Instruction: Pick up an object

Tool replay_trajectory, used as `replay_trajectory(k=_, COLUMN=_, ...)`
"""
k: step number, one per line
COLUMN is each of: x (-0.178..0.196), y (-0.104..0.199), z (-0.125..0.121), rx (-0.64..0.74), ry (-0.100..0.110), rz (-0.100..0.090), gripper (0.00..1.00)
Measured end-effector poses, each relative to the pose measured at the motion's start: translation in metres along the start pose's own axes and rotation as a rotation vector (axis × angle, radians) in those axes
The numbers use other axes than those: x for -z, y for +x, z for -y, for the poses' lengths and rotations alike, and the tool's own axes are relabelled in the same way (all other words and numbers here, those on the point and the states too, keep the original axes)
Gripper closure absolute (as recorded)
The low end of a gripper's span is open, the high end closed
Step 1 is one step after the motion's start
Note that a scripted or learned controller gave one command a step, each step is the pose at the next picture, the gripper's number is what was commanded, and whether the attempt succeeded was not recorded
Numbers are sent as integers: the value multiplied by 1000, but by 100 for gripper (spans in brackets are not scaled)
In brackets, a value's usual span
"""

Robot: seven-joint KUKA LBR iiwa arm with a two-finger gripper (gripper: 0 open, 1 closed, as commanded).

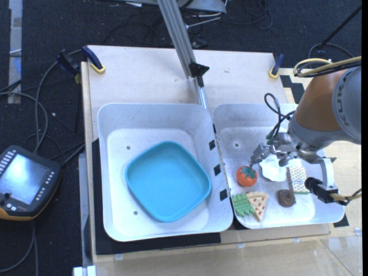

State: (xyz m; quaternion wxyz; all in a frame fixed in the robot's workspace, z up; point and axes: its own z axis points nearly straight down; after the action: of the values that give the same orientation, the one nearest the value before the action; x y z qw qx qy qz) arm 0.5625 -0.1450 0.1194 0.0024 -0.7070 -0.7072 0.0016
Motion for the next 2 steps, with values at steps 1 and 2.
replay_trajectory(k=1, x=-24, y=0, z=-1, rx=0, ry=-7, rz=1, gripper=0)
replay_trajectory(k=2, x=-11, y=-1, z=-2, rx=0, ry=-11, rz=2, gripper=100)
